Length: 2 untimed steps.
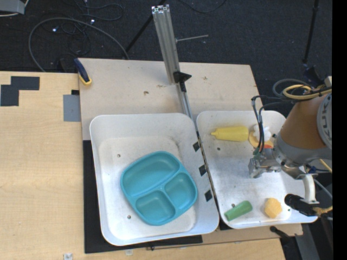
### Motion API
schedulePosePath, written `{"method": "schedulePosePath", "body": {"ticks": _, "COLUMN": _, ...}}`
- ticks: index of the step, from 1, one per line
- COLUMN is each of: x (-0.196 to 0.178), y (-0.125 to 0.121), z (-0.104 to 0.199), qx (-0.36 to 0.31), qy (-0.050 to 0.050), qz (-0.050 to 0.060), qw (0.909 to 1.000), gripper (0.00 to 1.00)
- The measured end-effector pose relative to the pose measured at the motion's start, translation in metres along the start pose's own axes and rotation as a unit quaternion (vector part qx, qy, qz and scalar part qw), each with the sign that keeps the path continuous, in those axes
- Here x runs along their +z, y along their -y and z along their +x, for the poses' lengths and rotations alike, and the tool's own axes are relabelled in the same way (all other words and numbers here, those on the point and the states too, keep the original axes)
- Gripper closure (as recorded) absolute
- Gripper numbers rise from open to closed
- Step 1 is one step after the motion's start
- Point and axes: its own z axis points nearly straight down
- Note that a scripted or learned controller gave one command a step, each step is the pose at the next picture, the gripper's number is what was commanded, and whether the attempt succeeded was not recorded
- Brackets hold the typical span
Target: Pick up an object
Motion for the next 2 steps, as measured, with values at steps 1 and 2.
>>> {"method": "schedulePosePath", "body": {"ticks": 1, "x": -0.053, "y": 0.0, "z": 0.01, "qx": -0.003, "qy": 0.002, "qz": -0.002, "qw": 1.0, "gripper": 1.0}}
{"method": "schedulePosePath", "body": {"ticks": 2, "x": -0.116, "y": 0.002, "z": 0.011, "qx": -0.003, "qy": 0.002, "qz": -0.003, "qw": 1.0, "gripper": 1.0}}
